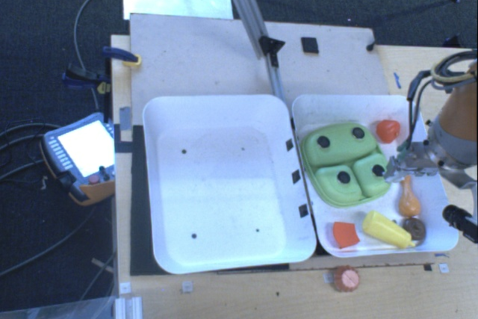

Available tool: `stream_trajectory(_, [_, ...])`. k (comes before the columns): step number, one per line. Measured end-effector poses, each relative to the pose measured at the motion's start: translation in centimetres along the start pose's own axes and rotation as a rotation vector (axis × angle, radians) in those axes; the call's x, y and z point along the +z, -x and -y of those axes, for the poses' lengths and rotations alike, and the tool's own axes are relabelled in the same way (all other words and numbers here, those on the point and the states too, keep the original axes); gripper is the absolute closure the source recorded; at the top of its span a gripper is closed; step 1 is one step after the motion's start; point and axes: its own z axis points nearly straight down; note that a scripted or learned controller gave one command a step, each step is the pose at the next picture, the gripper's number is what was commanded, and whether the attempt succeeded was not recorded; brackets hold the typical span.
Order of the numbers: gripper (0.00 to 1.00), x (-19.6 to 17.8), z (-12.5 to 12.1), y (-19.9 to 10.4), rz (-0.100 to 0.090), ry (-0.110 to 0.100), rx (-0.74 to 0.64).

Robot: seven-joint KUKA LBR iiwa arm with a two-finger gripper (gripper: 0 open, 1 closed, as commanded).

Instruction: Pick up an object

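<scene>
Fingers of the gripper (396, 174) are seen low over the right bin (435, 241), but whether they are parted or closed cannot be told from this slant; nothing is seen clamped between them. Tips are placed at the right edge of the green tray-like piece and just above the top of the orange pin-shaped object.

Count, right bin: one green moulded piece (343, 163) with four black dots; one red-orange rounded object (387, 131); one orange pin-shaped object (408, 197); one yellow object (387, 228); one red block (345, 234); one small brown round object (414, 229). Six in all. Left bin (224, 183): one, with a few dark specks noted on its floor. Outside the bins, one reddish disc (346, 279) is noted on the bench by the front edge.

Orange pin-shaped object: long axis runs roughly up-down in the view, narrow end toward the fingertips, bulbous end toward the bin's front. It lies directly below the fingertips, near or touching; contact cannot be confirmed.

Yellow object: long axis slanted, upper left to lower right, its right end touching the brown round object. It is set well apart from the fingers.
</scene>
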Motion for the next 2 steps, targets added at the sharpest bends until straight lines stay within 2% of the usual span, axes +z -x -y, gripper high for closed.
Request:
stream_trajectory(1, [1.0, -5.0, 0.2, -0.9, 0.0, 0.001, -0.007])
stream_trajectory(2, [1.0, -6.2, 0.0, -0.8, -0.001, -0.001, -0.006])
